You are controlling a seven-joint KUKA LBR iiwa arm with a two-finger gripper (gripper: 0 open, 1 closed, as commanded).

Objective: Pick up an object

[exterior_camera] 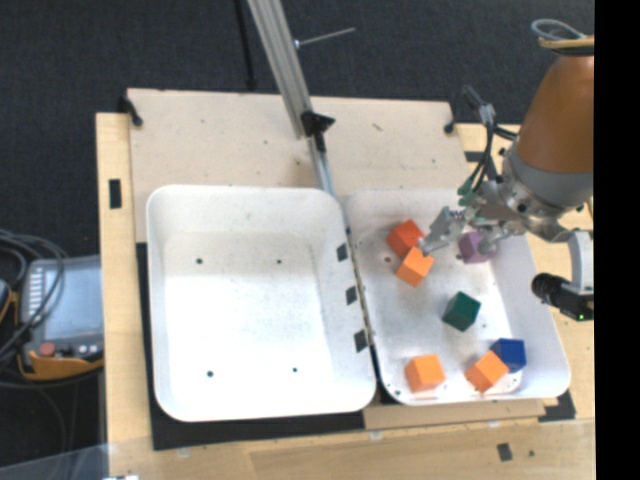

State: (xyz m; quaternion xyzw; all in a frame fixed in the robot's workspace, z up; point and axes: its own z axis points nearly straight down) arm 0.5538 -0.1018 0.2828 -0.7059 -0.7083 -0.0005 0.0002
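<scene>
The right bin (520, 268) holds several small blocks. A red-orange block (405, 236) and an orange block (415, 266) lie close together at its upper left. A purple block (472, 247) sits just to their right. My gripper (455, 236) hangs low over the bin's upper part, between the orange pair and the purple block, and partly covers the purple one. I cannot make out anything gripped. Further down are a dark green block (462, 311), a blue block (509, 352) and two more orange blocks (488, 370) (425, 372).
The left bin (160, 268) stands beside the right one, its wall touching it. A slanted metal pole (285, 58) rises from the back edge between the bins. Cables and a pendant (60, 313) lie off the bench at the left.
</scene>
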